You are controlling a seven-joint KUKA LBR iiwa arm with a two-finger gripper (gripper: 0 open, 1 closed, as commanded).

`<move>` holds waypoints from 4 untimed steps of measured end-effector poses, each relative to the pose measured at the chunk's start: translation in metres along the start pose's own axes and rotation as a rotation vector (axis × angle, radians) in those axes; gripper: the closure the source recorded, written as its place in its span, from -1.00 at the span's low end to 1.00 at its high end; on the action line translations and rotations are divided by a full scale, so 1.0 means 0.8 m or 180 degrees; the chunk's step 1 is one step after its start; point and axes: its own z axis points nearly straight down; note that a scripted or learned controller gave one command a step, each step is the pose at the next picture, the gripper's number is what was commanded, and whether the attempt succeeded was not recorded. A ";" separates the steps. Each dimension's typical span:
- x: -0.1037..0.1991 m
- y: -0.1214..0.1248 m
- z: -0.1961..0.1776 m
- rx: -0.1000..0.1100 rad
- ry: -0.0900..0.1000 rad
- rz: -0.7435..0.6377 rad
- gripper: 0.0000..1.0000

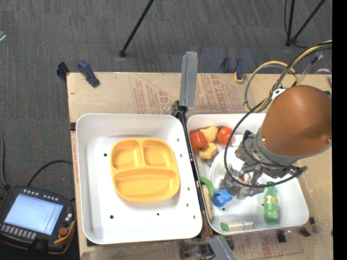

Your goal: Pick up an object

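My gripper (237,187) hangs low inside the right bin (295,216), under the orange wrist band. Its tip sits just above and right of a small blue object (222,199). A green bottle (270,203) lies to its right. Red pieces (198,140) and a tomato-like piece (224,135) sit with yellow pieces (209,151) at the bin's far left corner. A green curved item (207,187) lies by the left wall. A pale ridged strip (237,225) lies near the front wall. Nothing is visibly between the fingers.
The left bin (89,145) holds a yellow divided plate (145,168). A grey upright post (188,85) stands behind the seam between the bins. A teach pendant (35,216) lies at the bench's lower left. Cables loop above the arm (265,80).
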 end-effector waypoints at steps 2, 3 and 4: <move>0.031 -0.007 0.117 0.0059 -0.0044 0.0054 -1.00; 0.033 0.003 0.112 -0.0013 -0.0002 0.0033 1.00; 0.033 0.003 0.113 -0.0016 0.0004 0.0034 -1.00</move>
